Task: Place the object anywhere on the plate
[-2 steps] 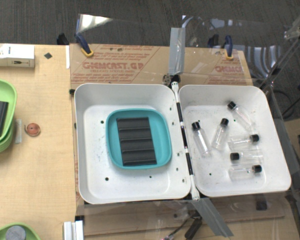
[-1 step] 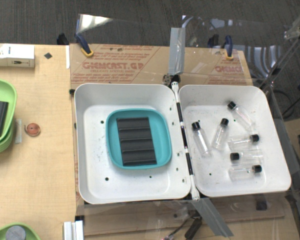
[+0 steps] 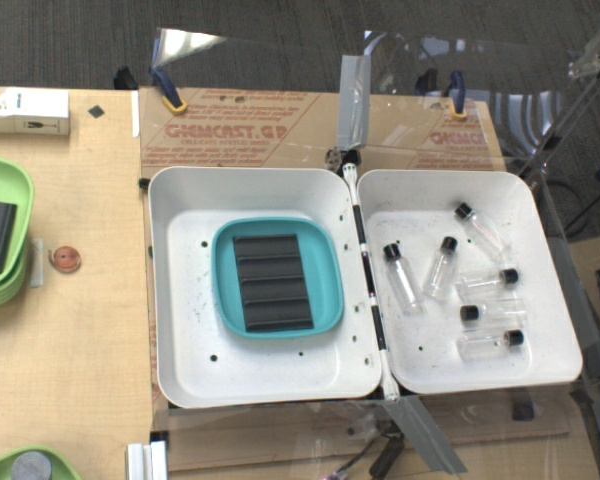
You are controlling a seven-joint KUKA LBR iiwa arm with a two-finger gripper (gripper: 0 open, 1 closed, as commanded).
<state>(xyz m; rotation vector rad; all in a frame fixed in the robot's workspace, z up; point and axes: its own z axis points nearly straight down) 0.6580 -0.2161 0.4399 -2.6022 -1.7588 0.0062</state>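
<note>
Right of the teal plate, 6 vials lie apart; claw state untellable.

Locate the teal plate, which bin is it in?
The teal plate sits in the left bin of the camera view, roughly centred, with a dark ribbed insert on it; the clear vials lie in the right bin.

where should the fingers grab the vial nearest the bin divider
Take that vial across the middle of its clear body, coming straight down. It lies flat and apart from the other vials, with its black cap toward the far end.
</note>
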